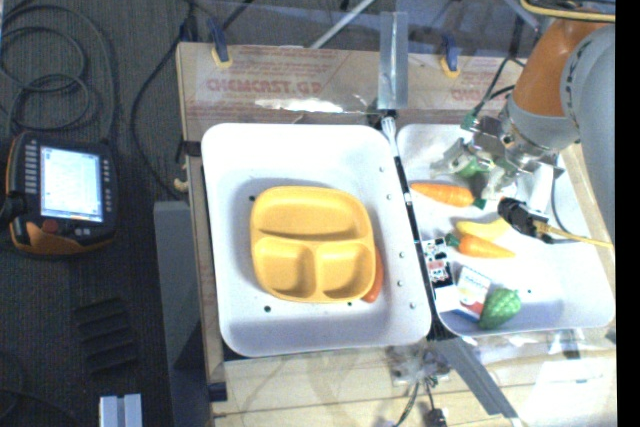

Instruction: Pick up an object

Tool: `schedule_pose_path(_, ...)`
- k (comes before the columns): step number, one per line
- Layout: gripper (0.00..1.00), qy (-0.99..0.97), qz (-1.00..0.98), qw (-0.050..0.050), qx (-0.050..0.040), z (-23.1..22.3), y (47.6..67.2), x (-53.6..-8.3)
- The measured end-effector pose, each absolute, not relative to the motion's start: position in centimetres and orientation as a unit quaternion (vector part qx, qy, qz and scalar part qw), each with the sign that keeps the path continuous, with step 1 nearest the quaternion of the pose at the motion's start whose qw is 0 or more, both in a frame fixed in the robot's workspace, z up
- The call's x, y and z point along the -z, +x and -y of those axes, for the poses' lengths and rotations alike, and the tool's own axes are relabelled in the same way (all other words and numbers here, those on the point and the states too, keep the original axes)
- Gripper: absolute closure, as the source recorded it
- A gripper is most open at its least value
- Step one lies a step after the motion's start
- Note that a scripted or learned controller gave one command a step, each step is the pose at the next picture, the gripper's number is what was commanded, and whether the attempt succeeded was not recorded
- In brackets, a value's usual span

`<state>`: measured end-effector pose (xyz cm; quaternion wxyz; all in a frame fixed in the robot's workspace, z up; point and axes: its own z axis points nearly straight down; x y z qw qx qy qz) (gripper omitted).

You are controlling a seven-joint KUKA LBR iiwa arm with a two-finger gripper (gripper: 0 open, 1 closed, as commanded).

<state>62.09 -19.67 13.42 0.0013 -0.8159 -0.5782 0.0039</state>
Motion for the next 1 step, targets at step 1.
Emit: schedule_pose_path(1,0.0,-0.749,0.662,-0.021,0.0139,19.94,61.47,-10.85)
